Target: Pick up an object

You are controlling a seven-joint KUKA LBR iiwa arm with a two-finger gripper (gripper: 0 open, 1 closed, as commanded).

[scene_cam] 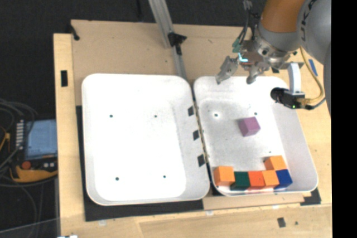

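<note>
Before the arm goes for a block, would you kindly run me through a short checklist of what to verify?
1. Tool free of any load: ok, nothing sits between its spread fingers.
2. Purple block standing apart from the others: ok.
3. Tool above the purple block: not ok, it hangs over the right bin's far rim.
4. Coloured blocks separable: not ok, packed together along the near wall.
5. Cable by the wrist out of the way: cannot tell.

Open jaws of the gripper (237, 74) hang above the right bin (295, 136) (purple block (249, 126) inside).
</note>
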